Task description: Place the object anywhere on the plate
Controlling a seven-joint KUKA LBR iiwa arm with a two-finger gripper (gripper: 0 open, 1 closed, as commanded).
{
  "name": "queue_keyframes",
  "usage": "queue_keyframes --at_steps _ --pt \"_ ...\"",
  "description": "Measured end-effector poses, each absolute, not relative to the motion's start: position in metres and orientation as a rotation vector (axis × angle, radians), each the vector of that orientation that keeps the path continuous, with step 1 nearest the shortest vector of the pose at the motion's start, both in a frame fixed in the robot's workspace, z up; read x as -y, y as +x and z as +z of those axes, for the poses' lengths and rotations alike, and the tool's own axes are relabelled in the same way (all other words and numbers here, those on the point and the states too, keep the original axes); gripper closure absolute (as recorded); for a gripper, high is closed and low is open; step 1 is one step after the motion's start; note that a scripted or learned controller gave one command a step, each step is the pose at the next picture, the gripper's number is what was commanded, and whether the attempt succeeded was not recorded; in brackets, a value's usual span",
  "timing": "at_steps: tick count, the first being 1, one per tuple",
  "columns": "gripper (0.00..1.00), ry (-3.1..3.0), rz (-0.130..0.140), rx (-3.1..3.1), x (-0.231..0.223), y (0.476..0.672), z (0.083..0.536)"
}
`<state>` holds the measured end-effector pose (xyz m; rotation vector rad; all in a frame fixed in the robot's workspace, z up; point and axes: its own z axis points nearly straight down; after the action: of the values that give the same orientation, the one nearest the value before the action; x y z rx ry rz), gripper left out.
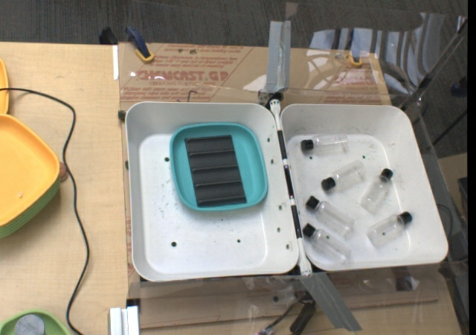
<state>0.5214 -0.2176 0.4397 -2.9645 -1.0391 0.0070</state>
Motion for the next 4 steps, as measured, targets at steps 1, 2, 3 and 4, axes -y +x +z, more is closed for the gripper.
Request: queue_keyframes --at_steps 1,2,3,4 --pt "0.00 -3.026 0.008 0.846 0.221 0.525 0.440" --pt "0.00 -3.071 0.007 0.662 0.222 0.533 0.440" --pt "0.00 -3.106 0.007 0.472 0.223 0.543 0.440" --pt "0.00 -3.125 0.006 0.318 0.223 0.547 0.440"
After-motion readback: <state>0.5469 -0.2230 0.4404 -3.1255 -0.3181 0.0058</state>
